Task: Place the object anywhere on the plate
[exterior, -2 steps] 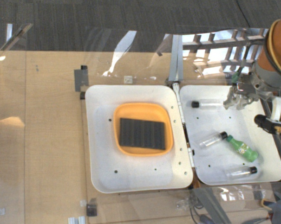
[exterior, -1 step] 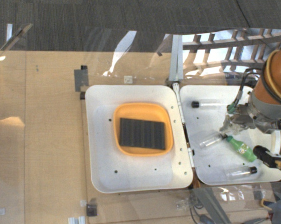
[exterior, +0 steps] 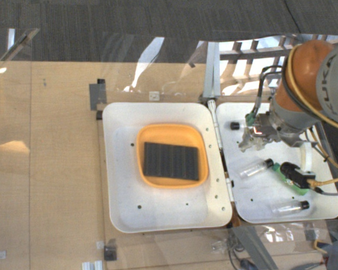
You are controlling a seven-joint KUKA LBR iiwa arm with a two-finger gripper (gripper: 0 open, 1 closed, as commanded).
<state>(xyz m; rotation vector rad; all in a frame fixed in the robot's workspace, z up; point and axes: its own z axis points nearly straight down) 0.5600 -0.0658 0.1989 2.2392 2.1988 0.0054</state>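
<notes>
The end effector [exterior: 252, 138] is hovering over the right bin [exterior: 329, 211], its opening impossible to judge. Objects, including a clear tube [exterior: 256, 168], are lying loose there; the orange plate [exterior: 170, 133] is waiting in the left bin [exterior: 120, 162].

Hardly any lettering is showing. On the grey arm [exterior: 329, 91], at the view's right edge just below the orange band [exterior: 308, 64], a few dark capital letters are appearing sideways, cut off by the frame and too partial to read with confidence. A small pale tag [exterior: 154, 95] is sitting on the bench just above the left bin [exterior: 117, 162], but its markings are too small to make out.
</notes>
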